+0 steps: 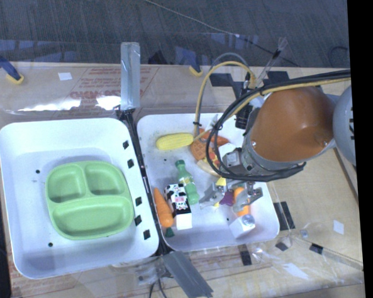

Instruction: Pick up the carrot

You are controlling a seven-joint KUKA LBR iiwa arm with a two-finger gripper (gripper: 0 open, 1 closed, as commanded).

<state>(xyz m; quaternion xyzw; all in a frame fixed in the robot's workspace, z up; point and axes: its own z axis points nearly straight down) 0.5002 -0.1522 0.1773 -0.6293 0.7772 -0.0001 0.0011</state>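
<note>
- The carrot (163, 207) lay in the right bin (149, 132), against its left wall, just beside the milk carton (179, 202).
- Its long axis ran roughly along that wall, tip pointing away from the camera.
- The claw (232, 196) hung over the bin's right part, carrot lying to its left, apart.
- Claw opening: could not be told.

Place: robot lab bench
Signs: taped-down plastic sheet (76, 95), two white bins (19, 187), toy food, cabled arm (292, 126) overhead
</note>
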